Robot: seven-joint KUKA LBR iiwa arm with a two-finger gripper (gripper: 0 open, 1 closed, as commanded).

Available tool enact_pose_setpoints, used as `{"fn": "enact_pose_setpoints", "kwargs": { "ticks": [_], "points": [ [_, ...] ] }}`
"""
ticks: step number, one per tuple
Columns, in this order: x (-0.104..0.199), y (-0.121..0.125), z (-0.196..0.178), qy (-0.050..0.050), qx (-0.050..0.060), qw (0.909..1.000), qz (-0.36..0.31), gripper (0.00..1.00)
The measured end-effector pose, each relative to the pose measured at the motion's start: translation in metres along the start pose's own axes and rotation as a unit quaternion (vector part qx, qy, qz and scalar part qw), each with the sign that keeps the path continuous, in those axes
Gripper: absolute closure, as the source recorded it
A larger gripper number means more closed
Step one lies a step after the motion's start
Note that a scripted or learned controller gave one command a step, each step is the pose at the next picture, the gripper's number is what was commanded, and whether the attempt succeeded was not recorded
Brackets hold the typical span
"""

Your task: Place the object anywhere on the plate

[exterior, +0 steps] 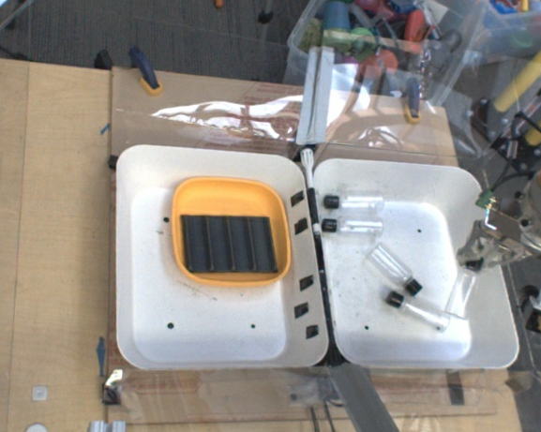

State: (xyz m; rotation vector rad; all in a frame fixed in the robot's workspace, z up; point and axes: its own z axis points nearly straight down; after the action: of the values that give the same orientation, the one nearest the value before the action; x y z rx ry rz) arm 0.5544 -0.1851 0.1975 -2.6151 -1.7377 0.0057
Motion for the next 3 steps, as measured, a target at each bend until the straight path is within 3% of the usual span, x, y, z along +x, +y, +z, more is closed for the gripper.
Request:
{"fn": "enact_pose_setpoints", "kwargs": {
  "ticks": [1, 3],
  "points": [
    [0.017, 0.037, -0.031, 0.000, -0.003, 0.9933, -0.116, 1.00],
    [0.058, 0.098, -0.020, 0.000, -0.003, 0.9617, -0.274, 1.00]
  ]
}}
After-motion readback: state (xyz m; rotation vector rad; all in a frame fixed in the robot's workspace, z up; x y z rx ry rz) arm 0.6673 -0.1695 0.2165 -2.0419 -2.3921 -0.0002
